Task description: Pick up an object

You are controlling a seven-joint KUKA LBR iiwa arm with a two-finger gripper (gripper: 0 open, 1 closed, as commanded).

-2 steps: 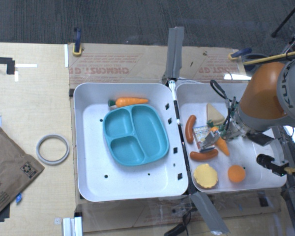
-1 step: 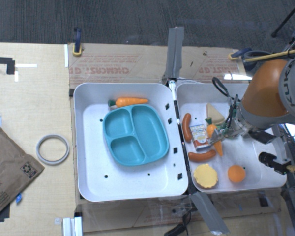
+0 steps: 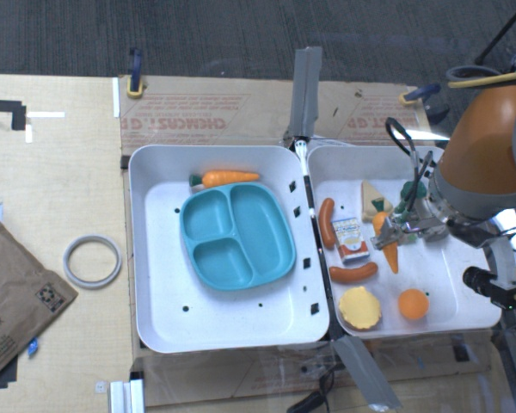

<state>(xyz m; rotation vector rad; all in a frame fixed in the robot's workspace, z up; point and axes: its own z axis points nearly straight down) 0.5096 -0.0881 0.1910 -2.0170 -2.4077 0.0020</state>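
My gripper (image 3: 399,229) hangs low over the middle of the right bin (image 3: 464,317). Its tip is right at the top of a small orange carrot (image 3: 390,255), which points down toward the bin's front. Whether the carrot is in its grasp I cannot make out. Around it lie a red-and-white carton (image 3: 351,237), an upright sausage (image 3: 328,221), a second sausage (image 3: 353,273), a pale cheese wedge (image 3: 371,199), an orange (image 3: 413,304) and a yellow bun (image 3: 360,308).
The left bin (image 3: 155,317) holds a blue divided plate (image 3: 237,234) and a long carrot (image 3: 230,178) by its back wall. A tape ring (image 3: 92,260) and a cardboard box (image 3: 9,304) lie on the bench at the left.
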